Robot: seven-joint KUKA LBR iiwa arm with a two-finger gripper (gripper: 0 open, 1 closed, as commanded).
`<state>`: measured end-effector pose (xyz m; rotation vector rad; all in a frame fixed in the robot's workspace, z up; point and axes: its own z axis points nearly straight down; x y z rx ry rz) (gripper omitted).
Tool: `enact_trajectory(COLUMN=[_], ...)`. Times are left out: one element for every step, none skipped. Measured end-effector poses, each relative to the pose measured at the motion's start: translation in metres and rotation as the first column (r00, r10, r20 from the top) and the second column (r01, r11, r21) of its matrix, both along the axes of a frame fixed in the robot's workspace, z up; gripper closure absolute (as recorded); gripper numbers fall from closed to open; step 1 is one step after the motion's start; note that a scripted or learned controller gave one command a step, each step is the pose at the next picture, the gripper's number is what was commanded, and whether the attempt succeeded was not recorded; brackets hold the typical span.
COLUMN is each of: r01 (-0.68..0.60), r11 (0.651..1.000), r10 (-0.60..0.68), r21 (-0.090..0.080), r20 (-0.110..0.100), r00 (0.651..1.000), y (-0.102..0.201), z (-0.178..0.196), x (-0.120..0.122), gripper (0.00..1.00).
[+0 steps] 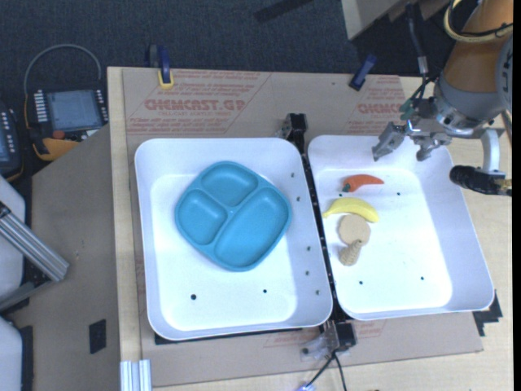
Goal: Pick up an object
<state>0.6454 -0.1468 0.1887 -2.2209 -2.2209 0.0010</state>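
Note:
In the right bin (444, 251) lie three small things close together near its left side: an orange-red carrot (364, 182) with a green tip, a yellow banana (351, 209) just below it, and a tan, mushroom-shaped piece (352, 238) below the banana. My gripper (405, 142) hangs over the bin's far edge, up and to the right of the carrot. Its two fingers stand spread apart with nothing between them.
The left bin (163, 292) holds a blue divided plate (234, 214). A black clamp (294, 126) sits at the back between the bins, and another at the front (335, 336). The arm's grey body and orange band (480, 63) fill the upper right.

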Motion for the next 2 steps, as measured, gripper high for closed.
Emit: enact_trajectory(r01=[0.0, 0.0], r11=[1.0, 1.0], r10=[0.0, 0.0], r21=[0.001, -0.001], r20=[-0.003, 0.012], r00=[1.0, 1.0], y=[-0.004, -0.004], z=[-0.06, -0.098], x=[0.002, 0.006], gripper=[0.0, 0.0])
